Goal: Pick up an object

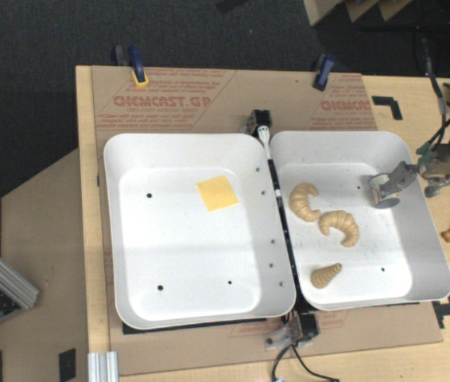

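The right bin (434, 255) holds three tan pastry-like pieces: a curled croissant (304, 200) near its left wall, a second croissant (341, 226) just right of and below the first, and a small cone-shaped piece (326, 274) near the front. A flat yellow square (217, 192) lies in the left bin (115, 213). My gripper (383, 192) reaches in from the right and sits low over the right bin's upper right part, about a hand's width right of the croissants and touching none of them.
Both bins rest on a brown board (90, 134) held by two blue clamps (137, 64) at its far edge. A black hinge piece (260, 121) sits between the bins at the back. Cables hang by the arm at the right edge.
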Available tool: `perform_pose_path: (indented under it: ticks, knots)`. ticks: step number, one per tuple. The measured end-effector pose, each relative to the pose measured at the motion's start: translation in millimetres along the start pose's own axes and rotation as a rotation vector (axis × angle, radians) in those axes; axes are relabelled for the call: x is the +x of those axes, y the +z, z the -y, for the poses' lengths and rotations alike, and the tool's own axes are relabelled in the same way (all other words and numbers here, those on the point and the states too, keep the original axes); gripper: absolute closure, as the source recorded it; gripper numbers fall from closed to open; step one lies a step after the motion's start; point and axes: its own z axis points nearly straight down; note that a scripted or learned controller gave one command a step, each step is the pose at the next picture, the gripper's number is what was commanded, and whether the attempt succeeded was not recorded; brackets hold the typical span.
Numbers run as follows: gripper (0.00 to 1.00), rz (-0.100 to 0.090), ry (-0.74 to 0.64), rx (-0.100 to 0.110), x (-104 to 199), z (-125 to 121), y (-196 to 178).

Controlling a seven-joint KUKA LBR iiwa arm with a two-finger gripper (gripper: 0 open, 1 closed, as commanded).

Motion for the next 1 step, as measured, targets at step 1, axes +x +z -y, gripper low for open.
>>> perform_pose_path:
  ticks: [1]
  knots:
    - [0.0,-0.004,-0.004,0.003,85.8,21.1,152.3]
